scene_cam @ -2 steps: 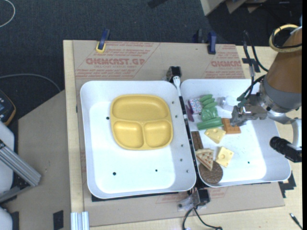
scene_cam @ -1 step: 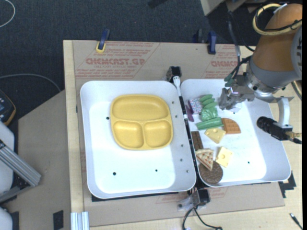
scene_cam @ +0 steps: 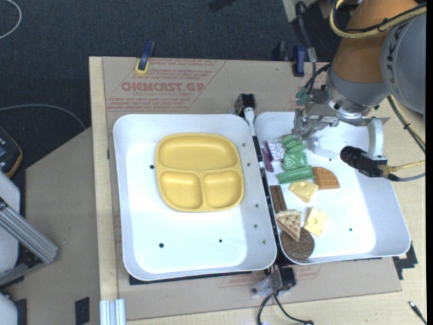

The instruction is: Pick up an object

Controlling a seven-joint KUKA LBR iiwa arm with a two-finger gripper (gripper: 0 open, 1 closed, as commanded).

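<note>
Arm (scene_cam: 379, 39): we see it reach in from the right over the far right corner of the bench, grey with an orange band above the wrist.
Gripper (scene_cam: 308, 128): we place it low over the far left part of the right bin, just above the green pieces.
Fingers: we cannot tell whether they are apart or together; the wrist hardware hides them, and we see nothing held between them.
Right bin (scene_cam: 379, 242): white and shallow; its load is crowded along the left wall, from the far end down to the near left corner.
Green pieces (scene_cam: 295, 162): toy food we count as the nearest candidates, lying just below the gripper by the left wall.
Purple piece (scene_cam: 274, 149): small, touching the green pieces on their left.
Cheese wedges (scene_cam: 304, 189): pale yellow, one near the middle of the left side, another nearer the front.
Waffle (scene_cam: 325, 178): brown, just right of the upper wedge.
Cookie (scene_cam: 298, 246): dark and round, at the near left corner, partly under a sandwich slice (scene_cam: 289, 222).
Left bin (scene_cam: 135, 242): white, touching the right bin along their shared edge.
Tray (scene_cam: 199, 171): yellow, three compartments, in the left bin's far half.
</note>
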